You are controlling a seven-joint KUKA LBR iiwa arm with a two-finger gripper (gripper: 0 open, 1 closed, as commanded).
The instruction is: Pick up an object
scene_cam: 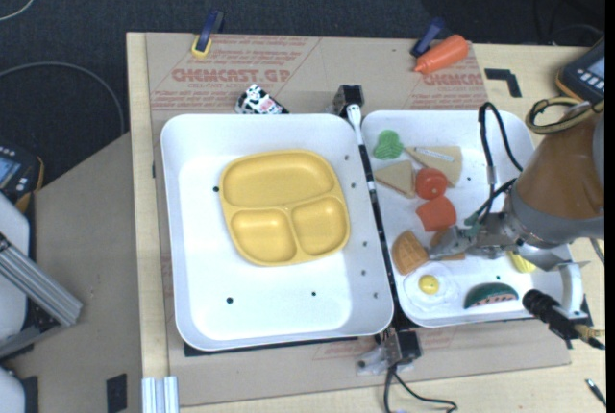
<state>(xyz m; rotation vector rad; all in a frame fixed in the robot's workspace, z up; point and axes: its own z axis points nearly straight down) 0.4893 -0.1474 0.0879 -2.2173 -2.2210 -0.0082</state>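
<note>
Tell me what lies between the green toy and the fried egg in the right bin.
In the camera view, between the green toy and the fried egg lie a tan wedge and a bread-like piece.

The bench (317, 65) has a brown cardboard-like top with red printed letters. Two shallow white bins lie on it side by side, the left bin (192, 238) touching the right bin (500, 128). Behind the bins, on the bare top, lie a small black-and-white object (259, 101) and an orange clamp (442, 54).
</note>
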